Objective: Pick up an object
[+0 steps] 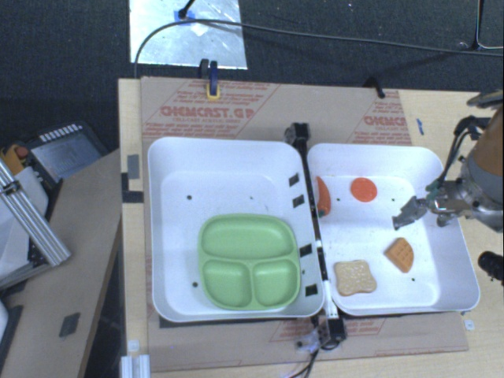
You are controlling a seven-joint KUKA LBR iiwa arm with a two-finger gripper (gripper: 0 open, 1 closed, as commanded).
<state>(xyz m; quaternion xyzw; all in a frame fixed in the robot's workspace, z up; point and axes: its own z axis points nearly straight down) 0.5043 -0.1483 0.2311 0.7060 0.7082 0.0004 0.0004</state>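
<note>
Waffle piece (400, 254), judged light, rigid and thin, needs an edge-to-edge pinch; gripper (406, 215) hangs just above, jaw state indeterminable.

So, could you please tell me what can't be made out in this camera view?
- Gripper: small and blurred; finger state unreadable.
- Arm: cut off by the right edge.
- Orange object by the divider: partly hidden against the bin wall; shape unclear.
- Items at left edge: cropped by the frame.
</note>
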